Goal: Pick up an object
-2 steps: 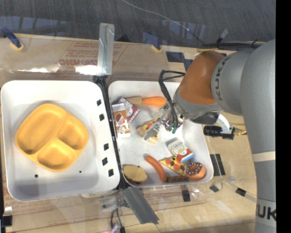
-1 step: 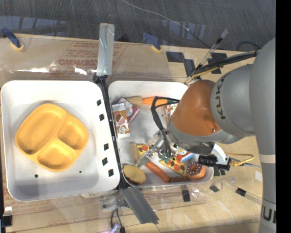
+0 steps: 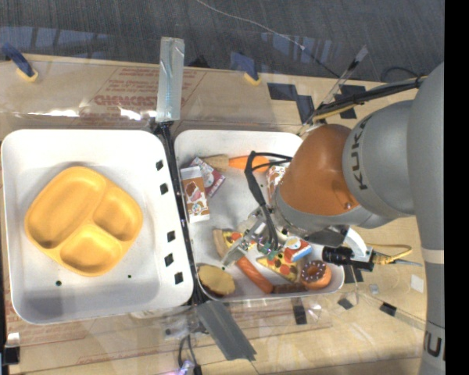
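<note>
In the camera view you see the gripper [image 3: 259,237] low in the right bin [image 3: 233,141], over a pile of toy food [image 3: 285,262]. Whether it is grasping anything, you cannot tell. A small packet [image 3: 195,194] lies to its left; the yellow divided tray [image 3: 84,219] sits far left in the other bin [image 3: 19,156].

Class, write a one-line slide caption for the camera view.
KUKA arm lowers its claw into the right bin of toy food; a yellow divided tray sits in the left bin.
</note>
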You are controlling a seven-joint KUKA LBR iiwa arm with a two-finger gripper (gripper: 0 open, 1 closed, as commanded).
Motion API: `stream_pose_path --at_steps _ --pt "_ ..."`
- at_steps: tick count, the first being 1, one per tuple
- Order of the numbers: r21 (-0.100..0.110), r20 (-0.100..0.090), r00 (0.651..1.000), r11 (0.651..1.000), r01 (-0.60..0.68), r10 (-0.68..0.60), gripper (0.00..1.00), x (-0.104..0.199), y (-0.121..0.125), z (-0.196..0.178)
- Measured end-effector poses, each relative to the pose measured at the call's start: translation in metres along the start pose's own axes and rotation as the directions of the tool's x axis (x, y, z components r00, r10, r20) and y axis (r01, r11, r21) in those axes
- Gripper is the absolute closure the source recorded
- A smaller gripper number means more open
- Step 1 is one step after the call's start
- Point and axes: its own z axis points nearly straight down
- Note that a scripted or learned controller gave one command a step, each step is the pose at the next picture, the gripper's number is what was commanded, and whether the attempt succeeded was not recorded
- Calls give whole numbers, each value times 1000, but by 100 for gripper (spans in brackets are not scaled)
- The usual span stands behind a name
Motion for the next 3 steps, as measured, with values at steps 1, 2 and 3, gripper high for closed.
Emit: stream_pose_path --at_steps 1,2,3 --pt "-7 10 997 997 -80 80 100 16 57 -143" --pt "1 3 974 974 -226 226 100 27 86 -176" --pt "2 3 914 914 -406 406 100 -21 130 -191"
